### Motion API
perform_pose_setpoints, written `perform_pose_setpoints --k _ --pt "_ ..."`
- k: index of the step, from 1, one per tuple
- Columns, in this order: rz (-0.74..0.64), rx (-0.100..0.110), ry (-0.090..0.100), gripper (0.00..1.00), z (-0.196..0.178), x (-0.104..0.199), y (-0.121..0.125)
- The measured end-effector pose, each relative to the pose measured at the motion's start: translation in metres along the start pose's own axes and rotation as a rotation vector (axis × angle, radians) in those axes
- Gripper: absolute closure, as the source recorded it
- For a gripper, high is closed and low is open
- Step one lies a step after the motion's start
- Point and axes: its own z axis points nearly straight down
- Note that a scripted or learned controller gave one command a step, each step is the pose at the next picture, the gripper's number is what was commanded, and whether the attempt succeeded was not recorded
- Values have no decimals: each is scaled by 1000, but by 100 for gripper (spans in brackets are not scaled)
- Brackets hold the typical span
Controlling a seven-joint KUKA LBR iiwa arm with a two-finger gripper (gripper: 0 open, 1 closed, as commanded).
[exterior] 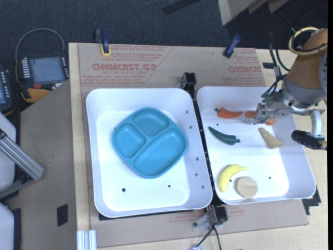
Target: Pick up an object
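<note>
The pincer point(264, 113) hangs low over the far part of the right bin point(296, 189), at the end of the grey arm point(307, 72) with its orange band, which comes in from the right. Whether it is apart or together I cannot tell, since the metal parts blur into one another at that spot. Just under and beside it lies a small orange-red thing point(266, 121), partly hidden, so I cannot name it or say whether it is touched.

To the left of the pincer, near the far wall of the same bin, lies an orange carrot point(229, 113) with its tip pointing left. Nearer the middle lies a dark green pepper point(223, 135), set at a slant. Just on the near side of the pincer lies a tan cone-shaped piece point(269, 138). At the near end of the bin a yellow banana point(229, 175) curves around a round beige piece point(246, 186), the two touching or almost so.

The left bin point(104, 191) holds a blue divided plate point(150, 142) with three compartments, lying near its middle. Both bins sit side by side on the counter point(156, 56), which is covered with brown printed board. A handheld screen unit point(44, 69) with a looped cable rests off the counter's far left corner.
</note>
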Motion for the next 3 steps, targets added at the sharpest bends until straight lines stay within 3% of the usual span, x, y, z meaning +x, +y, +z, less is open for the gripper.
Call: perform_pose_setpoints --k 2,3 --pt "-2 -6 -2 100 -106 9 9" --pt "-1 -1 0 100 -112 9 10"
